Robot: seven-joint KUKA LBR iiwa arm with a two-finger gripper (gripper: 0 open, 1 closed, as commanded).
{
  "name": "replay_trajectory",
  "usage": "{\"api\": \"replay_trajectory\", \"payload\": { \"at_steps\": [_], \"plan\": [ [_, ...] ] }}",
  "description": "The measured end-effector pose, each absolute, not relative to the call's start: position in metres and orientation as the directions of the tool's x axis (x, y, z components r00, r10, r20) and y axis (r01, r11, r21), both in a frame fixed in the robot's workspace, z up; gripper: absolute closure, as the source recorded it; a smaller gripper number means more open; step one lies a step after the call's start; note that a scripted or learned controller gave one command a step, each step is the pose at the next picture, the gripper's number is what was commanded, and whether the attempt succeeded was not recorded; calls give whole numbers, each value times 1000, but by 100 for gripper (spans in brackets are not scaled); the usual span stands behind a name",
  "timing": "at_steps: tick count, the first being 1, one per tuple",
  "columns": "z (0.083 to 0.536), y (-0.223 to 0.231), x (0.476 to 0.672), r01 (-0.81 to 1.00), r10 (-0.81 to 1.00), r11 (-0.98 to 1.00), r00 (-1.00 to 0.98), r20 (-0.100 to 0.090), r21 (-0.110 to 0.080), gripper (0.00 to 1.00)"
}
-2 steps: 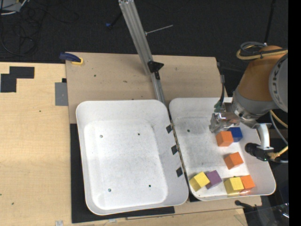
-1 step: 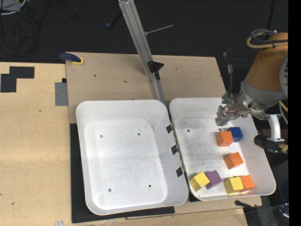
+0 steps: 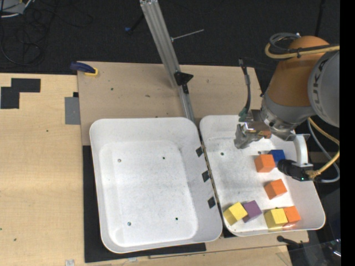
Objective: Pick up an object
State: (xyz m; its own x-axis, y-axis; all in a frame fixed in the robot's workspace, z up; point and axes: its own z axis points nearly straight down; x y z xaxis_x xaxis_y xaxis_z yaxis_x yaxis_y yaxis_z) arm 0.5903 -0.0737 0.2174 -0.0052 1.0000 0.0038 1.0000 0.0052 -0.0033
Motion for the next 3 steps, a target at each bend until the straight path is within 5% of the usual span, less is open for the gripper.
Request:
{"api": "replay_trajectory", "payload": {
  "at_steps": [3],
  "plan": [
    [230,67,615,1000,1000,4,-4,2,-1,100]
  ]
}}
